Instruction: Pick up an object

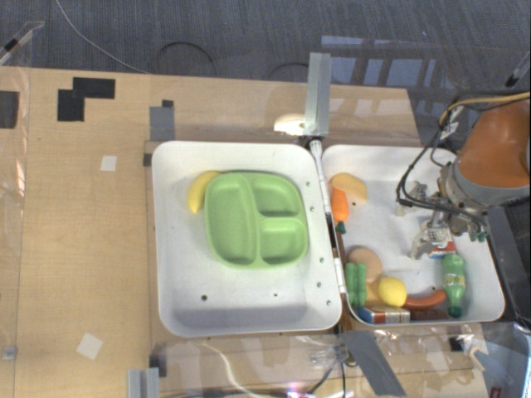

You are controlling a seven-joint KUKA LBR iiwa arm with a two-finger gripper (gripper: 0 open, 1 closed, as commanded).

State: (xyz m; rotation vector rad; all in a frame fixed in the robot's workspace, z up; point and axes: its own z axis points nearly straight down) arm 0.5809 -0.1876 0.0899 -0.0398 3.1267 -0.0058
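Observation:
My gripper [433, 243] hangs over the right side of the right bin [390, 181], just above and left of a green bottle [453, 279]. A small red and white item sits right at the fingertips; I cannot tell whether it is gripped. Lower in the bin lie a yellow lemon [392, 291], a tan round object [365, 264], a red-brown sausage [425, 299] and green pieces [355, 282]. An orange carrot [339, 206] and a pale yellow wedge [349, 186] lie at the bin's upper left.
The left bin [178, 305] holds a green divided plate [253, 218] with a yellow banana [197, 191] at its left edge. A metal post [318, 94] stands behind the divider between the bins. Cables loop beside the wrist.

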